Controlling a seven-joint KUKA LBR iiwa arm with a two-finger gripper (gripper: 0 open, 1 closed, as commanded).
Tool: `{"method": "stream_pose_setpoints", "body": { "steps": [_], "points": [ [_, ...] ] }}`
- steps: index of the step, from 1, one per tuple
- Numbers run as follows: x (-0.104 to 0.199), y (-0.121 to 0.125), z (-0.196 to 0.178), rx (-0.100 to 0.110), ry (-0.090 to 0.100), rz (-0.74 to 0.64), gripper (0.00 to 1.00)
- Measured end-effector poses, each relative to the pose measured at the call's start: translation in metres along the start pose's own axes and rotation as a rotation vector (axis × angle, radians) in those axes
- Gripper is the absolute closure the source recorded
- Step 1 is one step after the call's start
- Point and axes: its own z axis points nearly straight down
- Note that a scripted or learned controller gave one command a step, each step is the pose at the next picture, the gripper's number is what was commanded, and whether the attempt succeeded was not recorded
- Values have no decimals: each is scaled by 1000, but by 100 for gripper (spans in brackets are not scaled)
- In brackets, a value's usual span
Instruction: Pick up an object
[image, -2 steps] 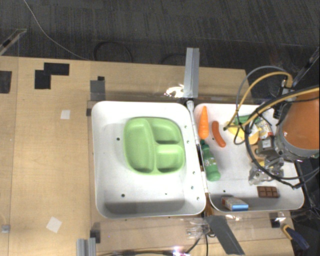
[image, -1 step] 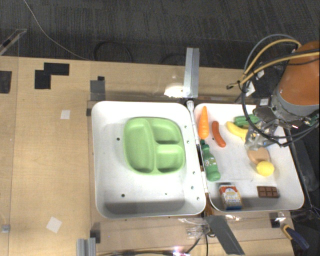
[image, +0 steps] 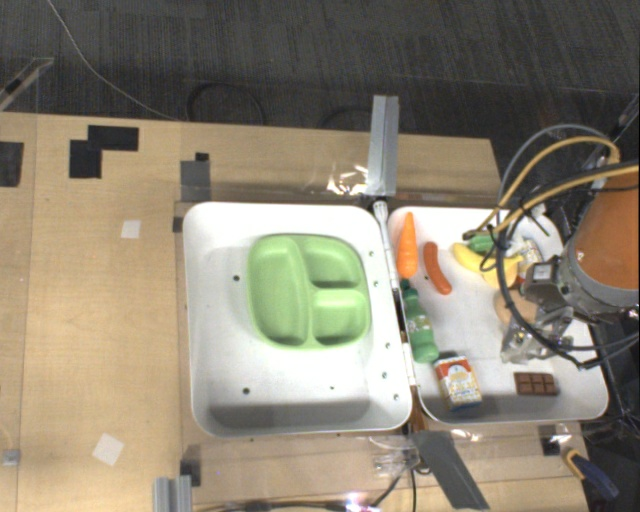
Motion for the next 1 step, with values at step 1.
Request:
{"method": "stream_pose_setpoints", "body": {
  "steps": [1],
  "points": [
    [-3,-2,-12,8,-4,-3,100]
  ]
}}
